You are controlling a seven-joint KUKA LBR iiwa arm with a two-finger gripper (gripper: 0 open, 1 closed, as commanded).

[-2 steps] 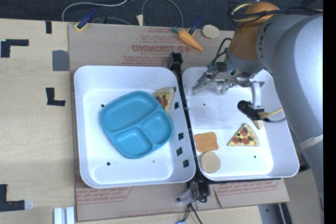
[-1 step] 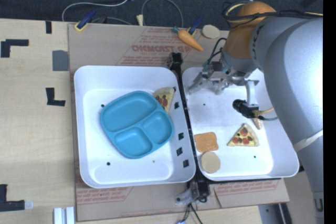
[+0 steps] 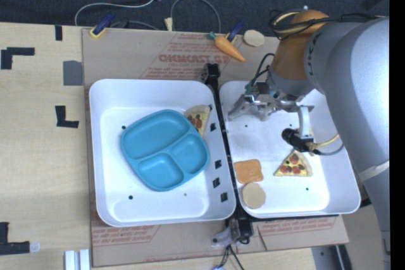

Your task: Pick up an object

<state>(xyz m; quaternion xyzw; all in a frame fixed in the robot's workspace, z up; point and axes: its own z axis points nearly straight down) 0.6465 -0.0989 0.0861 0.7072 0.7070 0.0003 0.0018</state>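
My gripper [image 3: 250,110] hangs over the upper left part of the right bin [image 3: 335,199], open, with nothing between its fingers. Toward the front of that bin lie a toy pizza slice [image 3: 293,165], an orange-brown toast piece [image 3: 247,169] and a round beige cookie [image 3: 254,195]. The pizza slice is down and to the right of the gripper, and the toast is straight below it in the picture. In the left bin [image 3: 104,136] sits a blue divided plate [image 3: 164,148], with another pizza slice [image 3: 199,116] tucked against its upper right edge.
A toy carrot [image 3: 228,47] and a small beige round piece [image 3: 254,38] lie on the cardboard behind the bins. A black divider [image 3: 218,129] runs between the bins. The arm's grey body and orange band [image 3: 297,54] cover the right bin's far right.
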